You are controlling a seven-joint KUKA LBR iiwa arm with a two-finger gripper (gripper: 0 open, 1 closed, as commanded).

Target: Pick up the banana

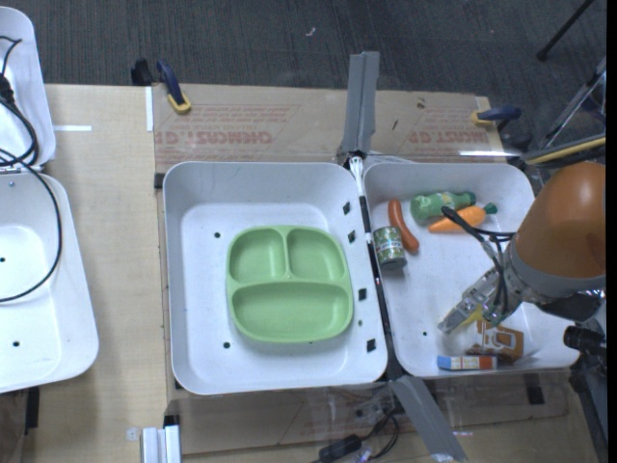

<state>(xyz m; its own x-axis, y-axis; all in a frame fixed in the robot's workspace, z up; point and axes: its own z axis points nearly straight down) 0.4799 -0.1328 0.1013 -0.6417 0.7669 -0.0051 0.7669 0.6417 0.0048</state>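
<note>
My gripper (pixel 465 314) is low in the right bin (pixel 424 340), near its front, and points down and to the left from the orange-banded wrist (pixel 569 225). A small pale yellow shape (pixel 471 308) lies right at the gripper's tip. It may be the banana, but the gripper hides most of it. I cannot make out whether it is held or only lies under the gripper.
In the right bin's far half lie a red sausage (pixel 403 226), a small can (pixel 389 247), a green toy (pixel 439 204) and an orange carrot (pixel 460 220). A small box (pixel 502 340) and a flat tube (pixel 467 362) lie beside the gripper. The left bin holds a green divided plate (pixel 288 284).
</note>
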